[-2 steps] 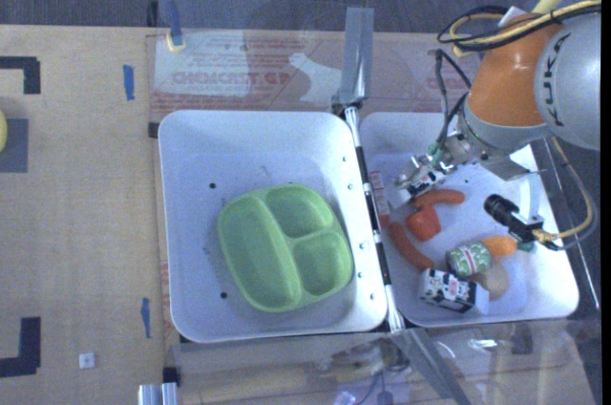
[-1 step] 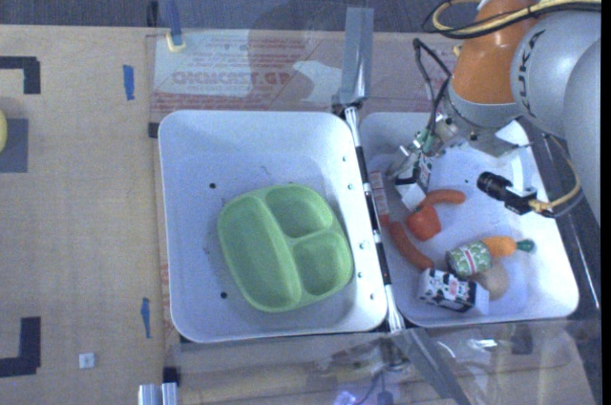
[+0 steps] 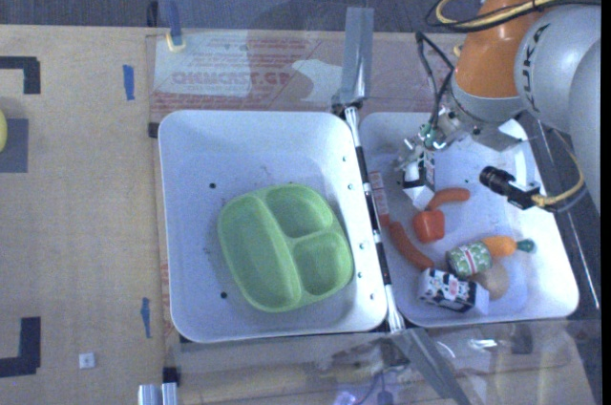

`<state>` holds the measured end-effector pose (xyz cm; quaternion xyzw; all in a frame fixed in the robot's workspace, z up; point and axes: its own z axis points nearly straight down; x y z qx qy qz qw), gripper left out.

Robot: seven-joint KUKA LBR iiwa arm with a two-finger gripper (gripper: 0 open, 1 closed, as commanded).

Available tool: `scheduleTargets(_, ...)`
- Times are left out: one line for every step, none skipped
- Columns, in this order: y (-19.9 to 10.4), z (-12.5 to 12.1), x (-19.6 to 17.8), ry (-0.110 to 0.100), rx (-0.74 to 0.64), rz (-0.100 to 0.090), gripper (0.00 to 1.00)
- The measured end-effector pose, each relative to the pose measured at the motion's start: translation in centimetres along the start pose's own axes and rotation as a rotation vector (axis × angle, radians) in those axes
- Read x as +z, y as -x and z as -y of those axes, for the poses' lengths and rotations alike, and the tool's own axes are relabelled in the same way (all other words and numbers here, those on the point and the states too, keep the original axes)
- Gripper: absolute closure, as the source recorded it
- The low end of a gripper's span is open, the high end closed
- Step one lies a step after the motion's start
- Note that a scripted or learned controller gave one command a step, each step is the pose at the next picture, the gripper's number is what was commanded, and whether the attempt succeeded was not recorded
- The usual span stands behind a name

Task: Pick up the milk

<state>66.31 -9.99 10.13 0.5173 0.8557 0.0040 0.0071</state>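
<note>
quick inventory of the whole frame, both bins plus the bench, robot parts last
bins: 2, white, side by side on the bench
divided plate: 1, green, in the left bin
milk carton: 1, black and white, front of the right bin
can: 1, green label, right bin, just behind the carton
carrot: 1, orange, right of the can
red block: 1, right bin centre
sausages: 2, red-orange, right bin
clear sheet: 1, behind the bins
arm: 1, grey with orange band, from the right
gripper: 1, over the back of the right bin
</note>
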Motion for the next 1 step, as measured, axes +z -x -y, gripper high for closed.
scheduleTargets(-11.78, 4.57, -8.49, -0.016, 0.255, -0.008, 1.00)
